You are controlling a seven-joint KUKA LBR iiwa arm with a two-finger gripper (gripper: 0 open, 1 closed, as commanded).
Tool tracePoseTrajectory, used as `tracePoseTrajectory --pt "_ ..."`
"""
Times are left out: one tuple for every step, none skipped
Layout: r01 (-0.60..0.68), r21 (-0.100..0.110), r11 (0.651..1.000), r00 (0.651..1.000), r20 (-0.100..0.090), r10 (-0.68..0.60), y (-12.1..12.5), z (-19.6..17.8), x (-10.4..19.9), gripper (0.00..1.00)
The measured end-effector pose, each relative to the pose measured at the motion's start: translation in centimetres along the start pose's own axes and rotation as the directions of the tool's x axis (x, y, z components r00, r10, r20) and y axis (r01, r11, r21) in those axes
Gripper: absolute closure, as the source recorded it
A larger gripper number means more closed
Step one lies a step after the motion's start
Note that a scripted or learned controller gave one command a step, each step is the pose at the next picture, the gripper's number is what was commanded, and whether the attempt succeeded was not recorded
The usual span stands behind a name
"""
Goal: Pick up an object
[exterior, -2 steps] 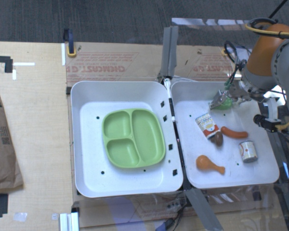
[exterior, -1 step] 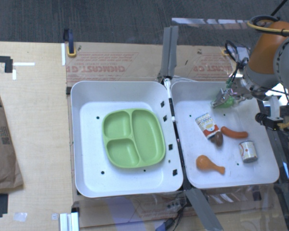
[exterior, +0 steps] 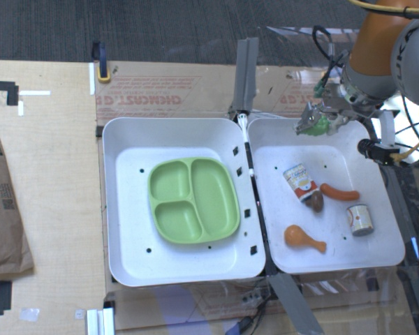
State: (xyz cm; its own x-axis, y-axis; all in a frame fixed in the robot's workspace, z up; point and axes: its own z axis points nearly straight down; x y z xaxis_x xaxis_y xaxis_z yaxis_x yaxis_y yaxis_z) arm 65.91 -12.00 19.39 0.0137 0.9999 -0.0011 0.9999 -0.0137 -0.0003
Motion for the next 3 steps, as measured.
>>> tracePoseTrajectory --pt "0.012 0.003 1.000 1.000 0.000 -0.012 -0.1 0.3 3.2 1.00" --pt "0.024 -0.001 1.000 1.000 0.000 -0.024 -0.1 -2.1 7.8 1.00" --pt "0.024 -0.001 1.000 1.000 0.000 -0.024 -0.1 -2.0 7.8 0.00"
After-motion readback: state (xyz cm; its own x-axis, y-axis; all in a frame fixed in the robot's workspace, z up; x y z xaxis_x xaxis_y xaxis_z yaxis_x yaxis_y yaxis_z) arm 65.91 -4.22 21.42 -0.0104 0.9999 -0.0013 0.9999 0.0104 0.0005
